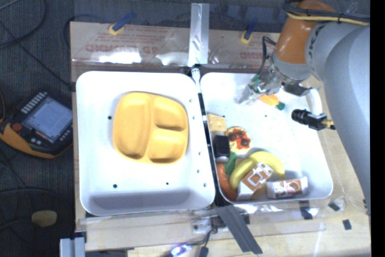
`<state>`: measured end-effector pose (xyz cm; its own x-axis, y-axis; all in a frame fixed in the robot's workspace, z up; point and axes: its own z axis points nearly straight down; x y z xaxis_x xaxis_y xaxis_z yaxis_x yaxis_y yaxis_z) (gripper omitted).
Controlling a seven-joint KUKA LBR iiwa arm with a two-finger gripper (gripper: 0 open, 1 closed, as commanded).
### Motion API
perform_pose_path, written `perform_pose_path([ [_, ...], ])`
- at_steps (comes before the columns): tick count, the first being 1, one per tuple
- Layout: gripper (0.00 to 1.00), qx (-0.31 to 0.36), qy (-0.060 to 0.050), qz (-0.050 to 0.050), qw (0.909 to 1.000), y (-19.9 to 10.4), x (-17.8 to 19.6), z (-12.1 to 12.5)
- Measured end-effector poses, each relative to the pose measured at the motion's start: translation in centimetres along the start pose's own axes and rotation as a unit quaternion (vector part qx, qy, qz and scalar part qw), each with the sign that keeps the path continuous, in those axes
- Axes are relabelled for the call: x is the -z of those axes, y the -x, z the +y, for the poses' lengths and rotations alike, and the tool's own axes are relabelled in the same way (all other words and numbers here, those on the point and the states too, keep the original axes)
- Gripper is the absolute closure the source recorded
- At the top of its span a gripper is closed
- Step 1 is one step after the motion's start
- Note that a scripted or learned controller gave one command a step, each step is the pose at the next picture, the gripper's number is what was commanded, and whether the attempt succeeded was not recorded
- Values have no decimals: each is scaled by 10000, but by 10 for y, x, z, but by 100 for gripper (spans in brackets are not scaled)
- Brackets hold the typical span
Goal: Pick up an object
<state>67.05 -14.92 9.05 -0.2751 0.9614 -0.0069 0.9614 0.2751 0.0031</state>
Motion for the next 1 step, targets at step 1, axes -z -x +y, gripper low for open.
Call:
perform_pose_path([
  [1,100,116,-23,10,9999,14,17,-9],
])
